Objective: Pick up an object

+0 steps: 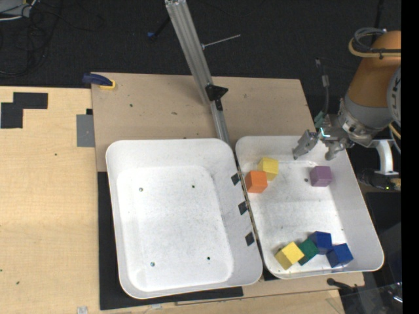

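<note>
The open, empty hand [319, 146] hovers just above the purple cube [320, 175].

We list, off-task: a slanted metal rail [194, 57] crossing the brown board [262, 103]; a blue-and-yellow item, perhaps a clamp [98, 80], at the board's far left corner; pale wooden bench [39, 195]; cables [19, 2] at top left.

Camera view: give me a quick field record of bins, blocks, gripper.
right bin: seven blocks
upper cluster: yellow block touching orange block
alone: purple block
lower cluster: yellow block, green block, two blue blocks
gripper: open, holding nothing, above the bin's far edge near the purple block
left bin: no blocks
</note>
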Robot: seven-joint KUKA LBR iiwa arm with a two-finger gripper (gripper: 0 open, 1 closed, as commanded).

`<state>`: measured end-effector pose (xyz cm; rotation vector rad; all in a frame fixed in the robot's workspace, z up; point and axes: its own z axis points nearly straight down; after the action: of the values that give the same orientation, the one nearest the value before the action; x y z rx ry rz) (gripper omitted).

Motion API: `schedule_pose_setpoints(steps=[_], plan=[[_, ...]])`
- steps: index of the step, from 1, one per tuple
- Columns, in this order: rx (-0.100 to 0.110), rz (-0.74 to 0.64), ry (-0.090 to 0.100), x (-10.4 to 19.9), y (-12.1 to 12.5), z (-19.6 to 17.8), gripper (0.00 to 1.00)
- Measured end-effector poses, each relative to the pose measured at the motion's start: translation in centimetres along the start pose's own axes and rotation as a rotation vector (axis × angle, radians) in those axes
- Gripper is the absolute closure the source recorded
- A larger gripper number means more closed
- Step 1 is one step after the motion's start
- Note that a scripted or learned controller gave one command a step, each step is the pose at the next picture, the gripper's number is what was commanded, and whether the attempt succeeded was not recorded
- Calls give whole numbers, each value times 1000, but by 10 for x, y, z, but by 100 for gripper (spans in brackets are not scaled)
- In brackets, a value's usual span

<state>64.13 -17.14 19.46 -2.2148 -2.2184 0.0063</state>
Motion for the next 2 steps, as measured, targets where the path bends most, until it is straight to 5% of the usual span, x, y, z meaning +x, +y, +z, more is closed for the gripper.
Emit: schedule_pose_setpoints(steps=[1,2], plan=[[-4,-3,-2,0,1,-3,0],[1,-4,0,9,-5,56,0]])
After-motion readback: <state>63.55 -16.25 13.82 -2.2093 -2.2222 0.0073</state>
